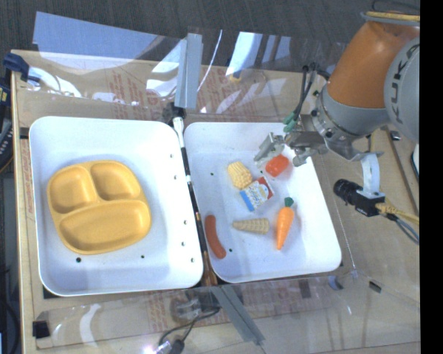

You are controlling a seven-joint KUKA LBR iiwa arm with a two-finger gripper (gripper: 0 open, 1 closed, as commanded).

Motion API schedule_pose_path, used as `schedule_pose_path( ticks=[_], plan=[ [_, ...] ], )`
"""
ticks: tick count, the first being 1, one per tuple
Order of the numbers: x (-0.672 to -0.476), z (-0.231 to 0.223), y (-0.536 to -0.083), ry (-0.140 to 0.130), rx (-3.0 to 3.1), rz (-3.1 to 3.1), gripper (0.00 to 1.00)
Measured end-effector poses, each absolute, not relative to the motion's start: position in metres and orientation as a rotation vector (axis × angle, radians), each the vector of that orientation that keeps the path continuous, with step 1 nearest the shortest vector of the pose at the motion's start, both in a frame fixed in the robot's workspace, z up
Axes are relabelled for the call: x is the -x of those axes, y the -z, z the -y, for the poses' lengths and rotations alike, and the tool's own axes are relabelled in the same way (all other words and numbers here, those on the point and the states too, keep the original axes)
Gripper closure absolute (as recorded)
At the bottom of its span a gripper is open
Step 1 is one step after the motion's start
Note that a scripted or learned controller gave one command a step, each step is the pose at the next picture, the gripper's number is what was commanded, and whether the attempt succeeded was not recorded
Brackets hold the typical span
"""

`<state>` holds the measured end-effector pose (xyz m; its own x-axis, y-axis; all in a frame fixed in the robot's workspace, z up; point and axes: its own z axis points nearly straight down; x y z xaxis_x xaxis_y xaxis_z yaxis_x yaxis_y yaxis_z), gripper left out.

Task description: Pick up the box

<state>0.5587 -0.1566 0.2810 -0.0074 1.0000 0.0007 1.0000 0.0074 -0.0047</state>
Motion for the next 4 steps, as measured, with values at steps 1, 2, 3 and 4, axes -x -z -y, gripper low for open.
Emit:
schedule_pose_path(
  ticks=[1,2,3,4],
  plan=[
    [-0.556,0.168,-0.127,-0.004,1.995,2.421,0.00],
    [-0.568,0.195,-0.100,0.002,1.931,2.483,0.00],
    [-0.587,0.208,-0.098,0.003,1.985,2.447,0.00],
    [-0.589,0.209,-0.110,0.003,1.984,2.456,1.00]
  ],
)
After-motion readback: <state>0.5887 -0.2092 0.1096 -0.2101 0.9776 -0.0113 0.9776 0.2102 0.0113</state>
